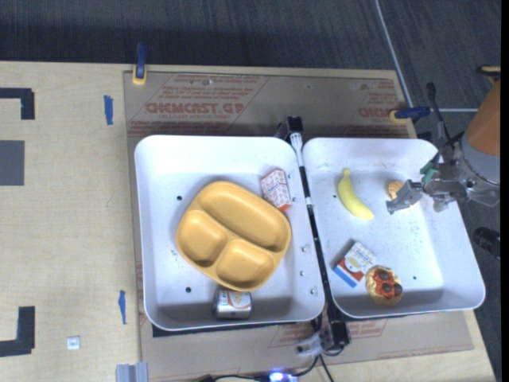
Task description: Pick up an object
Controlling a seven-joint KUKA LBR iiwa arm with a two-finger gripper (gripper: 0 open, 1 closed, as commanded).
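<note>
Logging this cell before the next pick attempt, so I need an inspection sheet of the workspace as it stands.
Surface: two white bins, left bin and right bin, on a cardboard sheet.
Job's things: banana, small carton, red-orange ball and a tan piece in the right bin.
Clutter: yellow divided tray, packet and can in the left bin.
Grippers: gripper over the right bin, holding nothing.
Cables: thin cable upper right; wires at the front edge.
Surroundings: blue clamps; dark floor.

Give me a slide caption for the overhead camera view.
End effector hovers in right white bin near yellow plastic banana; yellow divided tray fills left bin.
</note>
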